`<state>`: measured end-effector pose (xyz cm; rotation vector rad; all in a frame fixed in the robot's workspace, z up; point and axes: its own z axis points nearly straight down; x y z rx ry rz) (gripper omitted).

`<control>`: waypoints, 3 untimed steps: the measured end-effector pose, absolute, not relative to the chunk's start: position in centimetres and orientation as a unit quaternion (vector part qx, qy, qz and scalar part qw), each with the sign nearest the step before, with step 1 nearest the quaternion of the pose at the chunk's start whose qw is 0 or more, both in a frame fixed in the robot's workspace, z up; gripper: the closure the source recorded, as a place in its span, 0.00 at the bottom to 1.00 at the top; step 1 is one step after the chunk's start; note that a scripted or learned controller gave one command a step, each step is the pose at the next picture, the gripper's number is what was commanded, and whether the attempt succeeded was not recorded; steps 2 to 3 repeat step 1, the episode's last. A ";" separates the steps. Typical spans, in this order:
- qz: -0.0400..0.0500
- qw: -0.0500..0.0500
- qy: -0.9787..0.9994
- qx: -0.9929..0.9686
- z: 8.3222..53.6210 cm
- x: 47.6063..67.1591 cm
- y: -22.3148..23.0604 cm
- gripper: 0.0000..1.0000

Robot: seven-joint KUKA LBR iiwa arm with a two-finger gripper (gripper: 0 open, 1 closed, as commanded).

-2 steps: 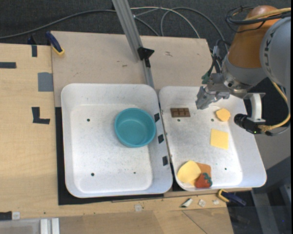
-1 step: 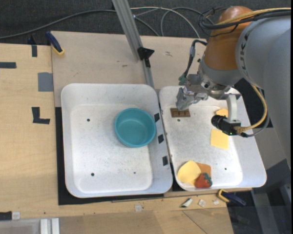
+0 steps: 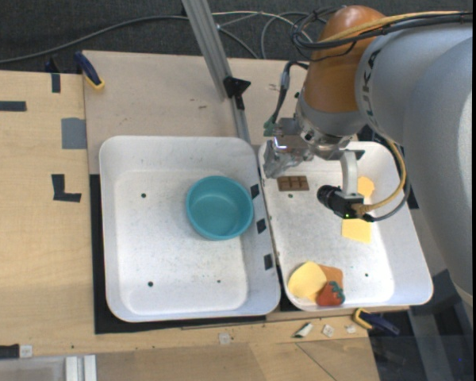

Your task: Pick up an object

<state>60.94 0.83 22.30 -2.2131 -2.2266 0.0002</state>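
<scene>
Your hand (image 3: 284, 155) hovers at the right bin's (image 3: 397, 292) twelve o'clock corner; you cannot tell how it is set. The brown chocolate bar (image 3: 293, 184) lies just toward six o'clock from it, long axis running three to nine.

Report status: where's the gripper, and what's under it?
Gripper low at right bin's far-left corner, finger state unclear. Brown block just beside it, not held. Yellow pieces, red item nearer front. Blue bowl in left bin.
</scene>
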 end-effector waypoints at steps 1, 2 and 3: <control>0.001 0.001 -0.709 -0.705 21.6 60.5 5.6 1.00; 0.001 0.001 -0.709 -0.705 21.6 60.5 5.6 1.00; 0.001 0.001 -0.709 -0.705 21.6 60.5 5.6 1.00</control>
